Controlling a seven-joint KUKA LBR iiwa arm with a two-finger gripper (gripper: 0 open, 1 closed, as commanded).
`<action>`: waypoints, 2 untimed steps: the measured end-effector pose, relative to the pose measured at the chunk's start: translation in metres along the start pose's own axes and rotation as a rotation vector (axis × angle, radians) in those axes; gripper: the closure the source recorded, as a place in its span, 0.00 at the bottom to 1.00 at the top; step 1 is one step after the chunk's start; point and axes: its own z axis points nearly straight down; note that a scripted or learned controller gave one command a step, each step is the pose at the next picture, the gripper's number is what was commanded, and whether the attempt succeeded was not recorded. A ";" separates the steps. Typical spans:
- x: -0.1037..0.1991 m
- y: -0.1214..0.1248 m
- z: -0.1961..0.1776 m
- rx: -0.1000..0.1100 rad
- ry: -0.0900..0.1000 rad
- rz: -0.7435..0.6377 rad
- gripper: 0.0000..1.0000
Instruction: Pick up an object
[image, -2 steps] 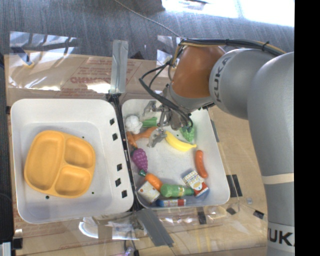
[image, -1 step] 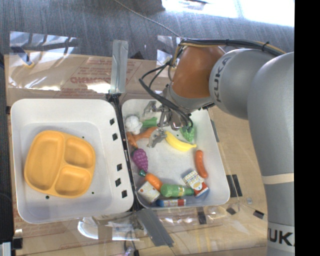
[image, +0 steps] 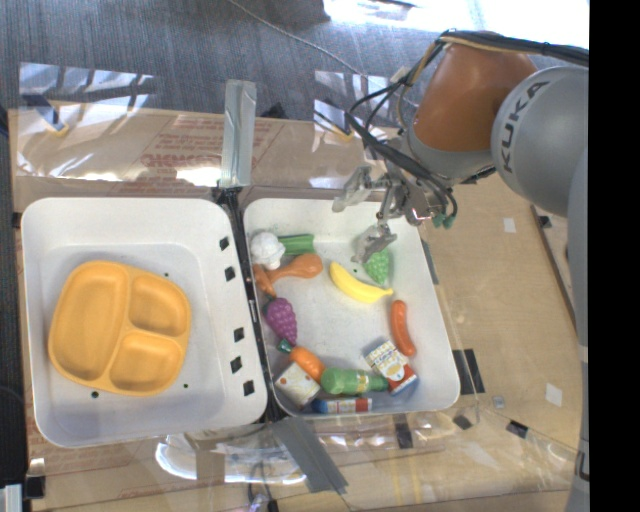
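Overhead, the jaws (image: 376, 243) hung in the right bin (image: 436, 300), at its far side, touching or just above a small green fruit (image: 379, 265); whether they were clenched or released, I couldn't tell. Beside it a banana (image: 358, 286) lay with its long axis slanting from upper left to lower right.

In the right bin (image: 440, 330), bare floor lies open in the middle, ringed by toys along the left wall, bottom edge and right side, with the banana (image: 358, 284) and green piece (image: 379, 265) crowding the upper part beneath the gripper (image: 374, 240).
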 end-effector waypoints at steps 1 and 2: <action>-0.007 0.034 0.108 -0.005 0.005 -0.022 0.00; -0.010 0.073 0.110 -0.005 0.014 0.277 0.00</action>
